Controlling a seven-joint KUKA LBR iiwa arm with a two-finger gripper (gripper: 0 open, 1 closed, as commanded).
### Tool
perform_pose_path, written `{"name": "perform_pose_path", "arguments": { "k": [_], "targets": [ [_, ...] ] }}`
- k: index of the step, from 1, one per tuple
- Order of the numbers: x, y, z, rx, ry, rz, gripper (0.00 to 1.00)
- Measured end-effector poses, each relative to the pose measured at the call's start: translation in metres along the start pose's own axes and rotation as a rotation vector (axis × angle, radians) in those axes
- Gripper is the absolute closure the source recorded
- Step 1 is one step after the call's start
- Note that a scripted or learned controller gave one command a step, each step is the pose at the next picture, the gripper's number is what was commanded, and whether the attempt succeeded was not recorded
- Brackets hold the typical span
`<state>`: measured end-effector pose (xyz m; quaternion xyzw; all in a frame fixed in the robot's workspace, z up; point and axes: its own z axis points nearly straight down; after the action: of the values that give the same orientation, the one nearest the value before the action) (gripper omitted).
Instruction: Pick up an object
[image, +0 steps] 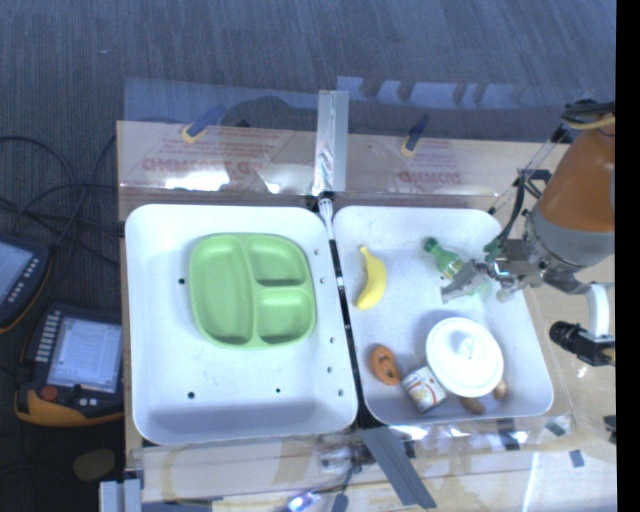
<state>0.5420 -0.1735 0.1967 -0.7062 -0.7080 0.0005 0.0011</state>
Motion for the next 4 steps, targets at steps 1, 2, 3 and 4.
{"name": "perform_pose_path", "arguments": {
  "k": [1,2,3,4],
  "targets": [
    [-0.024,0.053,0.064,0.001,0.000,0.131,0.00],
    [-0.031,0.082,0.102,-0.005,0.001,0.106,0.00],
    [-0.031,0.111,0.105,0.021,0.013,0.224,0.00],
    [-0.029,0.119,0.106,0.070,0.014,0.365,0.00]
  ]
}}
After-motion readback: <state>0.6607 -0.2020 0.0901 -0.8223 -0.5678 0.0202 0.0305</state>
